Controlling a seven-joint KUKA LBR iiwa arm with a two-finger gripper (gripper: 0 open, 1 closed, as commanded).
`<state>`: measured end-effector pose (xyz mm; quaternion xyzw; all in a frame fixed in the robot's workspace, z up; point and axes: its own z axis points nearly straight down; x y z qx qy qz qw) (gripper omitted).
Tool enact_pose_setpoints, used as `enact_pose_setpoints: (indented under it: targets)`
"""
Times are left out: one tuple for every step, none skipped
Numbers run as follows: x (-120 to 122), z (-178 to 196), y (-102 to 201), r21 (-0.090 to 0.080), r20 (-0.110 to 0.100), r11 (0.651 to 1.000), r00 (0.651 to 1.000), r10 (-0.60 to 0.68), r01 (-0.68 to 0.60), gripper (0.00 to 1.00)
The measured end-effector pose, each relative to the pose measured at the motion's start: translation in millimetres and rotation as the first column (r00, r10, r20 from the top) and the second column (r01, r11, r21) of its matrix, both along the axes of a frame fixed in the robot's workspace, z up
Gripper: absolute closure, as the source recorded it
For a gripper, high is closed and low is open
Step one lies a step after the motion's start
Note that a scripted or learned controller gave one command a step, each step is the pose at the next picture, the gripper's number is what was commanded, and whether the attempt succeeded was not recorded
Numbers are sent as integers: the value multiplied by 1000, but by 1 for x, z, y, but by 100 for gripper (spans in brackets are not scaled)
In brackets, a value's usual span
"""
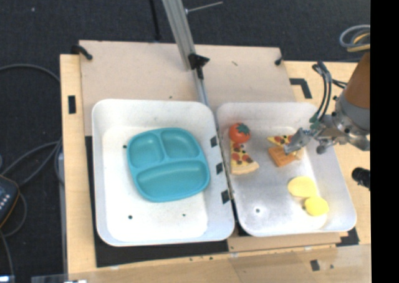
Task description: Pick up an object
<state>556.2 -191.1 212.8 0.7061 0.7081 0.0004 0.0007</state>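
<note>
A: Orange toy pizza slice point(283, 153) is the likely pick, lying in the middle of the right white bin point(336, 176). Start from the near side, though.

B: Nearest in that bin are two round yellow toy pieces point(308, 196), touching each other by the near right corner. In the left white bin point(106, 176) sits a teal plastic divided plate point(167, 163), well apart from all that.

A: And farther in?

B: A second pizza slice with a red toy tomato point(239, 132) just beyond it, against the right bin's left wall. The orange slice is to their right, with the gripper point(293, 144) right over its far edge.

A: Jaws?

B: I cannot tell whether they are spread or closed; they blur into the toy. I judge this the approach or grasp step.

A: Then the next move calls for closing squarely on the slice and lifting straight, since it is flat and could slip.

B: Farthest, the wooden surface point(249, 70) and a grey metal pole point(177, 14).
</note>
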Motion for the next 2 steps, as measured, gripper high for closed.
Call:
enact_pose_setpoints:
  targets:
    - [0, 0, 0, 0, 0, 1000, 1000, -1, 1, 0]
    - [-2, -62, 4, 0, -6, 1000, 1000, -3, 3, 0]
